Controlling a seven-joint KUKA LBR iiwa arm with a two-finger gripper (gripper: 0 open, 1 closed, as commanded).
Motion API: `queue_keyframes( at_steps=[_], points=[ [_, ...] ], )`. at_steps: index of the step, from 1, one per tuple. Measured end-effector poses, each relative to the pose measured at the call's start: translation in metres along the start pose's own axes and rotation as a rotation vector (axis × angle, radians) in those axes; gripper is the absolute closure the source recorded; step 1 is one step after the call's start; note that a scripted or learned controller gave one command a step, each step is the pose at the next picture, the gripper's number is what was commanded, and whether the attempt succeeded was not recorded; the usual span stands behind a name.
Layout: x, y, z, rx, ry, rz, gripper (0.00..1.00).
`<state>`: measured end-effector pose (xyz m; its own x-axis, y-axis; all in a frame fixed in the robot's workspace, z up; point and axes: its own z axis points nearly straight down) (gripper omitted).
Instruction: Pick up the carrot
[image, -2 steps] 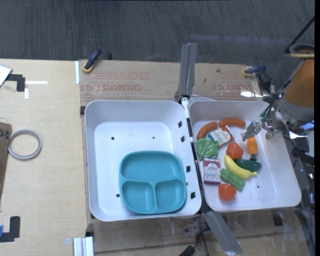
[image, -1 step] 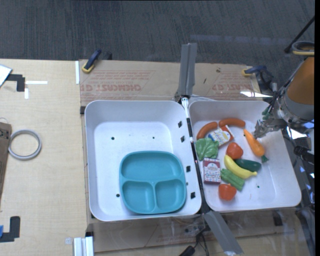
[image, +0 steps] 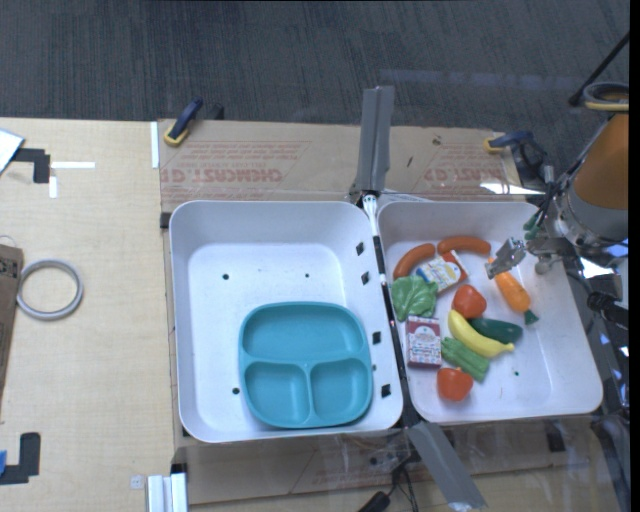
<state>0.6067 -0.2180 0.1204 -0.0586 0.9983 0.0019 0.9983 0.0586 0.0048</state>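
- The teal divided plate (image: 305, 363) lies in the left bin (image: 200, 300), well left of the carrot.
- A red-and-white carton (image: 424, 341) and a banana (image: 476, 334) lie just left of and below the carrot.
- The carrot (image: 513, 292) lies in the right bin (image: 560, 390), orange, tilted, green end lower right.
- The pincer (image: 505, 258) hangs just above the carrot's upper end; whether it is clenched or released I cannot tell.
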Motion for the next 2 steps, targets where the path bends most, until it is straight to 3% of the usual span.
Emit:
queue_keyframes(
  at_steps=[1,2],
  points=[
    [0.0308,-0.0424,0.0215,0.006,-0.001,-0.031,0.00],
    [0.0300,-0.0421,0.0124,0.006,-0.001,-0.028,1.00]
  ],
)
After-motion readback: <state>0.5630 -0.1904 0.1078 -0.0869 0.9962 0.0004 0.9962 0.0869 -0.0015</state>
